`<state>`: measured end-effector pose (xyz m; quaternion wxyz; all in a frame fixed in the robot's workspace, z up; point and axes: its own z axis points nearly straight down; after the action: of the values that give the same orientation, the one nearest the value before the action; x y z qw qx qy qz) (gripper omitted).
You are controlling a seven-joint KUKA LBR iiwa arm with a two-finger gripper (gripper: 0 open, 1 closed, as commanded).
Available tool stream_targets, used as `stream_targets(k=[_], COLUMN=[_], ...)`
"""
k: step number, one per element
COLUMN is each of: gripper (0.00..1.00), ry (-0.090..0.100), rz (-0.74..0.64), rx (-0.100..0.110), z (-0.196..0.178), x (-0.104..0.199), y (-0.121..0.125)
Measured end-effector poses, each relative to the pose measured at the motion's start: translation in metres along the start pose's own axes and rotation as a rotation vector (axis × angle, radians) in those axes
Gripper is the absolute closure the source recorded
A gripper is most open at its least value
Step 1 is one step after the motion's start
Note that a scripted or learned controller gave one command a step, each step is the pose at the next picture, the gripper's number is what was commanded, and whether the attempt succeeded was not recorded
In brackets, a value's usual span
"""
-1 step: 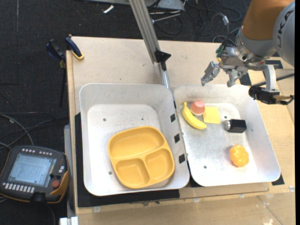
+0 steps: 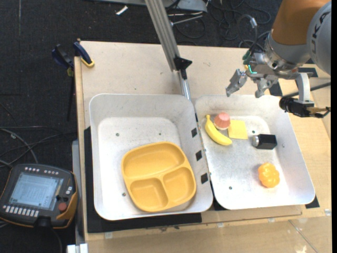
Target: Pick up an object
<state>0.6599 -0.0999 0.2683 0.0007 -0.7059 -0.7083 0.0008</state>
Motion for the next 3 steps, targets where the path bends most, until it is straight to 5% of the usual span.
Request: stream_targets(k=[3], gripper=[0.0], ry=[0.0], rz=[0.003], rx=[0.003], z=[0.168], x=[-0.002], y=[-0.003])
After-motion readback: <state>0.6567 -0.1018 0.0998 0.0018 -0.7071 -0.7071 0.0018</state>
